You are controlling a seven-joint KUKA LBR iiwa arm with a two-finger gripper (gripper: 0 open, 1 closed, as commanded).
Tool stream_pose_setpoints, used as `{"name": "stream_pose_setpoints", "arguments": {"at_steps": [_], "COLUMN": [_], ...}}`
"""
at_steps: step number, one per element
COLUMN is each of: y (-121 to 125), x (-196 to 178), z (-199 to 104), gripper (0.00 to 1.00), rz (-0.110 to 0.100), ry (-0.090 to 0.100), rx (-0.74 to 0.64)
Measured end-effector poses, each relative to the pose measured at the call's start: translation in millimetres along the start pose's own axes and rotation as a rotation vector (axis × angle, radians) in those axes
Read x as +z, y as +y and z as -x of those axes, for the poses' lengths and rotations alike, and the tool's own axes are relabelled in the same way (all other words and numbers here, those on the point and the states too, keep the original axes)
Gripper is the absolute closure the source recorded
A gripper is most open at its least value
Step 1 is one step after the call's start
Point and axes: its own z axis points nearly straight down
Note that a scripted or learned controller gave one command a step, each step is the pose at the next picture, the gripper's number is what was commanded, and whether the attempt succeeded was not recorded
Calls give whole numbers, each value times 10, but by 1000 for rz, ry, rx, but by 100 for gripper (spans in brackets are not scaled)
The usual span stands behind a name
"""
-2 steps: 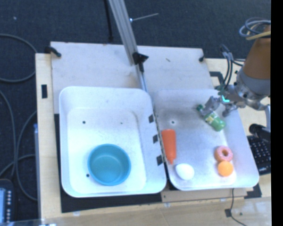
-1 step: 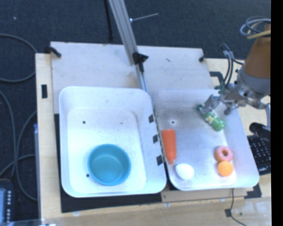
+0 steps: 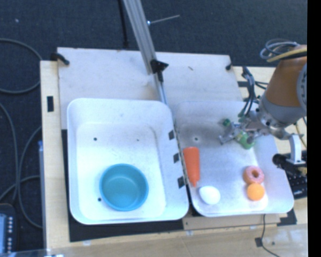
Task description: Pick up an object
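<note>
Writing: none legible on either bin or on any object. My gripper (image 3: pixel 236 134) sits low over the upper part of the right bin (image 3: pixel 214 116), with a small green object (image 3: pixel 246 140) at my fingertips; whether my jaws are open, closed or gripping it I cannot tell, since the detail is too fine. Orange carrot (image 3: pixel 191 165) lies along the right bin's left wall, well apart from my jaws. White egg (image 3: pixel 208 195) just below it. Pink donut (image 3: pixel 253 174) and orange ball (image 3: pixel 255 191) touching, lower right. Blue bowl (image 3: pixel 123 186) in left bin (image 3: pixel 96 116).
</note>
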Motion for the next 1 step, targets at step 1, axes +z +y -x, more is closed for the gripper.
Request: {"name": "stream_pose_setpoints", "arguments": {"at_steps": [1], "y": [36], "x": [442], "z": [7], "gripper": [0], "rz": [0], "ry": [0], "rx": [4]}}
